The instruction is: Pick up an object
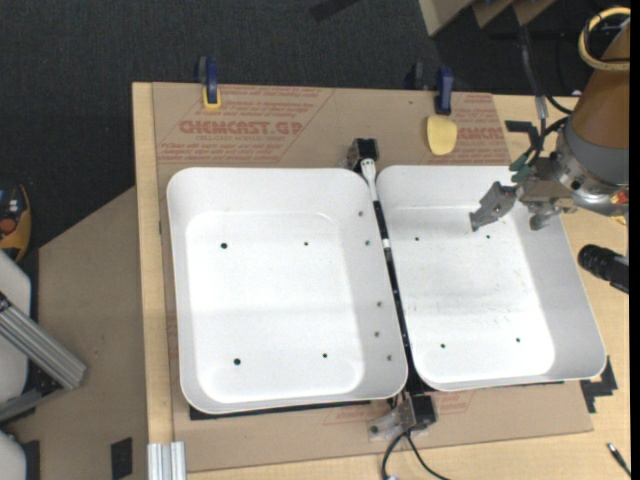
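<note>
We see a brown board (250, 118) on the bench, held by blue clamps (209, 76) along its far edge. On it sit the left bin (200, 268) and, just beside it, the right bin (560, 298). A pale yellow object (441, 134) lies on the board just beyond the right bin. Further right, the gripper (515, 211) hangs above the right bin's far right part, fingers spread and gripping nothing.

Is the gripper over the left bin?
No, the gripper hangs over the right bin, near its far right corner; the left bin lies apart from it.
</note>
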You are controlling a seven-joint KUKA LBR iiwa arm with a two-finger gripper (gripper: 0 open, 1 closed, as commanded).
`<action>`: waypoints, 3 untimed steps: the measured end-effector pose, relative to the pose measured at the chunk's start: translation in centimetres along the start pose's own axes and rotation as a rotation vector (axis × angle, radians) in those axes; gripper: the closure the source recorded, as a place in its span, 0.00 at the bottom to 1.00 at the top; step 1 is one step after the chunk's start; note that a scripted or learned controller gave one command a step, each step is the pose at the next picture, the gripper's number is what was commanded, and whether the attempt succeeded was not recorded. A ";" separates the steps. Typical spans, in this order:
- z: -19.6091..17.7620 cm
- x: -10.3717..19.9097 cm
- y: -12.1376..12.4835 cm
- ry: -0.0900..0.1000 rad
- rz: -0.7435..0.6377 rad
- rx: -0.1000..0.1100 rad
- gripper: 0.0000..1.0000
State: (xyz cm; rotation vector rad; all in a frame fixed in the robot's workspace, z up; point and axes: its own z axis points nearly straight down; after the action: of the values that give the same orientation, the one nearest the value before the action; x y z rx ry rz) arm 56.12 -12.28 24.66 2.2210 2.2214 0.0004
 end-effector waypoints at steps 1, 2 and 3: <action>-1.1 0.0 0.1 -0.001 -0.001 -0.003 1.00; -11.3 2.0 4.2 -0.003 -0.005 -0.015 1.00; -2.6 5.5 8.6 0.002 -0.004 0.005 1.00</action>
State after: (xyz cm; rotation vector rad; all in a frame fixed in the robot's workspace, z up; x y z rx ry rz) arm 64.70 -6.77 27.31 2.2198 2.2296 -0.0036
